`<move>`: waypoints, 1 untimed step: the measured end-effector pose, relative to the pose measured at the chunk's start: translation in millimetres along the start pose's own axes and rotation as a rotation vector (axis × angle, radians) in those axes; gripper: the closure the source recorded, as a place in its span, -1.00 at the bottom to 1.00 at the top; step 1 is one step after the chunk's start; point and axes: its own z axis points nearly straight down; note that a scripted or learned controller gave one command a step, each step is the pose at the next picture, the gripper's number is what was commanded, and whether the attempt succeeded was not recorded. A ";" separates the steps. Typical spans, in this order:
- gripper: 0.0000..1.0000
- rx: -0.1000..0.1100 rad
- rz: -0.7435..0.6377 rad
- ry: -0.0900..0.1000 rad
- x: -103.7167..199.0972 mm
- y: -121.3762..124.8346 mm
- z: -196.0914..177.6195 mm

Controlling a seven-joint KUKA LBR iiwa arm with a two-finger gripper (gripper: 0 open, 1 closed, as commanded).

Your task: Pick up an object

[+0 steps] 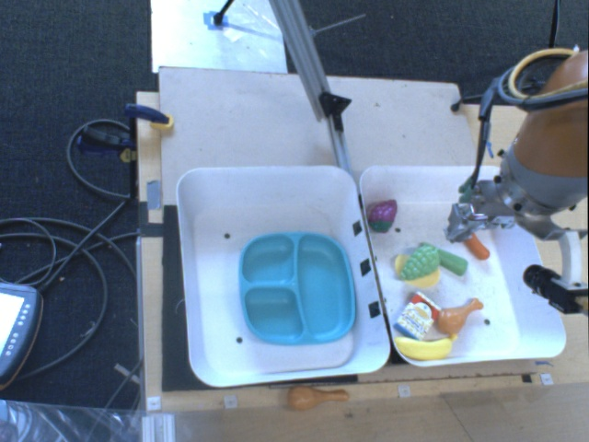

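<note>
- Over the right bin (543, 339), near its upper right part, the gripper (465, 222) is seen at the end of the grey and orange arm (552, 127), which reaches in from the right.
- Whether its fingers are apart or together cannot be told, since the metal parts are small and blurred; nothing can be made out between them.
- Just beside the gripper, at its lower right, an orange carrot (477, 247) is seen on the bin floor; whether it is touched by the gripper cannot be told.
- Below and to the left of the gripper, a green and yellow corn cob (419, 262) is found, with a green piece (452, 262) touching its right side.
- Further left, near the wall shared by the two bins, a purple toy (382, 213) with a green top is set apart from the others.
- Along the bottom of the right bin, a small printed carton (415, 319), a brown drumstick (457, 316) and a yellow banana (423, 347) are crowded together, the carton resting just above the banana and the drumstick just beside the carton.
- These three are kept well apart from the gripper by the corn cob and the green piece.
- On the floor of the left bin (207, 247), a blue divided plate (297, 287) with three compartments is laid.
- Outside the bins, on the bench edge below the left bin, an orange-brown toy (316, 396) is seen.
- Above the bins, a grey pole (304, 44) is slanted across the board.
</note>
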 end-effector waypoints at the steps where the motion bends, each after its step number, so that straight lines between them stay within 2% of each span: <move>1: 1.00 0.007 -0.003 0.003 53.8 -8.2 14.6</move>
